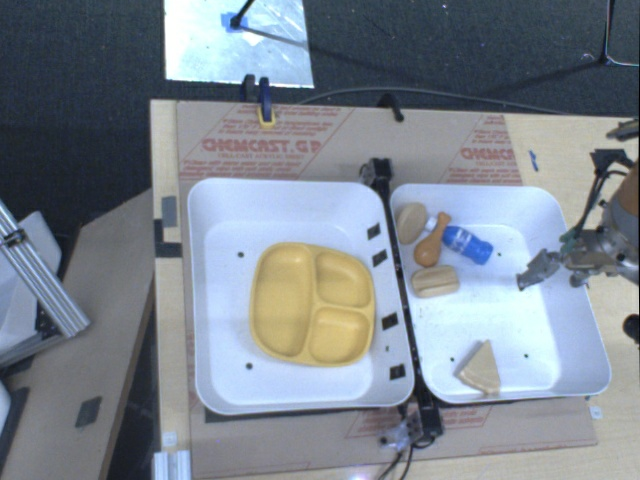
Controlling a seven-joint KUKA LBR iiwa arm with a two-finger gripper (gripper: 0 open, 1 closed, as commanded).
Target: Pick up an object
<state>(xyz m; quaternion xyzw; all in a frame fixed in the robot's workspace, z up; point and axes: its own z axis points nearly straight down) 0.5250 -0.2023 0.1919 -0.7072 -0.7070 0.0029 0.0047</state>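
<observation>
Rt bin (575, 363): blue bottle (467, 244), orange-tan piece (431, 240), round tan item (411, 222), tan block (435, 282), wedge (481, 369). Gripper (537, 269) over rt rim, apart from all; jaws' state: cannot tell. Left bin (215, 268): yellow divided tray (311, 303).

The arm reaches in from the right, its pincer (532, 274) pointing leftward and down
</observation>
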